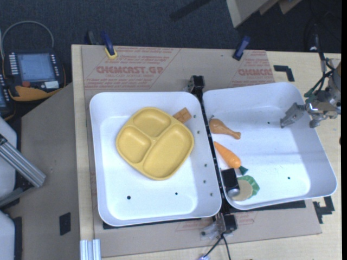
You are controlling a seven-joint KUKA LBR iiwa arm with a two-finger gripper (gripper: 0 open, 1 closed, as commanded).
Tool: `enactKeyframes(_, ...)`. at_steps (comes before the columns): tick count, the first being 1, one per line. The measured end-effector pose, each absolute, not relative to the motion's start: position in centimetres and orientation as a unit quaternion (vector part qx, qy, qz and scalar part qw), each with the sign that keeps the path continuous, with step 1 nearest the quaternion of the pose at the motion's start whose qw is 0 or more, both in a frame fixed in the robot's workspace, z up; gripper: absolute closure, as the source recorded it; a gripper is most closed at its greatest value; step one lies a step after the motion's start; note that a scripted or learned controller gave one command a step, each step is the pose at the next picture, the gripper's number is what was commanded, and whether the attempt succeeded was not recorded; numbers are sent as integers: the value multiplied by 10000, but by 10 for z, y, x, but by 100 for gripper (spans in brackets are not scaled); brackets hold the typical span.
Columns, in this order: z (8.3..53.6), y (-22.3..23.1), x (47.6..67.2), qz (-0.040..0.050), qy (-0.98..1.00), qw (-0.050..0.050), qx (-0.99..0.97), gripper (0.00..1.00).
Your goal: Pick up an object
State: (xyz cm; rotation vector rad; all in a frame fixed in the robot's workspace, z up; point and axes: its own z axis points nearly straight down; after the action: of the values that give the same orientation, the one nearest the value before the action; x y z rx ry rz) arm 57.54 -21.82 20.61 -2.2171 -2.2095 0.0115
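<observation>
Bright, even overhead light leaves the white bins (162, 213) nearly glaring, with soft shadows and perhaps slight blur at the edges.

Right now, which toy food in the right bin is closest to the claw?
The drumstick. It lies higher in the bin than the carrot, nearer the claw.

Two shallow white bins sit side by side on the tabletop (81, 145); the left bin (108, 199) holds a yellow divided plate (155, 143), with a small brown block (182, 115) touching its upper right edge; the right bin (303, 172) holds a toy chicken drumstick (224, 128), a toy carrot (227, 155) just below it, and a black item (230, 181) beside a tan and green disc (247, 188); the tool (301, 117) hangs open above that bin's upper right part, with nothing between its fingers.
</observation>
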Motion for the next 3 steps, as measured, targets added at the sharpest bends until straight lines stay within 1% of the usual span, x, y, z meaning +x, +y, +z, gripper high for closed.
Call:
enactKeyframes(1,214,-218,579,1,-7072,-4,-7070,0)
enactKeyframes(3,112,-197,576,12,-7077,30,-7065,0)
